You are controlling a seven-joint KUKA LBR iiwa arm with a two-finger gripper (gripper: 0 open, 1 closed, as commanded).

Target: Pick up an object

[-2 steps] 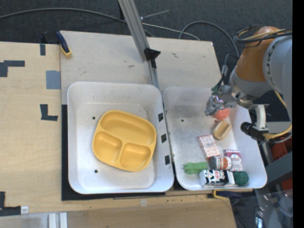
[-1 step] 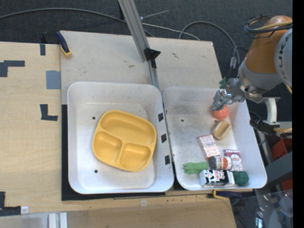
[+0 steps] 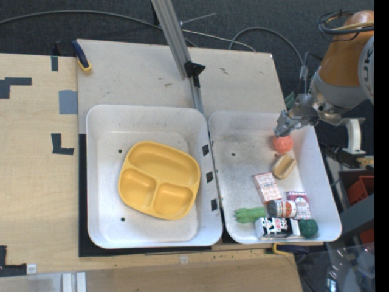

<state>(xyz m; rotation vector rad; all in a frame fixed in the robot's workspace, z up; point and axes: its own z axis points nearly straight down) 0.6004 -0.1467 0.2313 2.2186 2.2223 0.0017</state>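
Observation:
The right bin (image 3: 243, 132) holds several small items along its right and front sides. An orange-red ball (image 3: 282, 143) lies near the bin's right wall, with a tan bread-like piece (image 3: 283, 166) just in front of it. Further forward are a pink packet (image 3: 267, 187), a small can with a red label (image 3: 283, 208), a green toy (image 3: 249, 214), a black-and-white carton (image 3: 275, 226) and a dark green ball (image 3: 309, 227). My gripper (image 3: 285, 125) hangs directly above the orange-red ball, its tip close to the ball's top.
A yellow divided plate (image 3: 159, 179) lies in the left bin (image 3: 103, 163). A slanted metal pole (image 3: 173, 26) rises behind the bins, and cables trail across the bench top. The arm's orange wrist band (image 3: 346, 53) sits over the right bin's far right corner.

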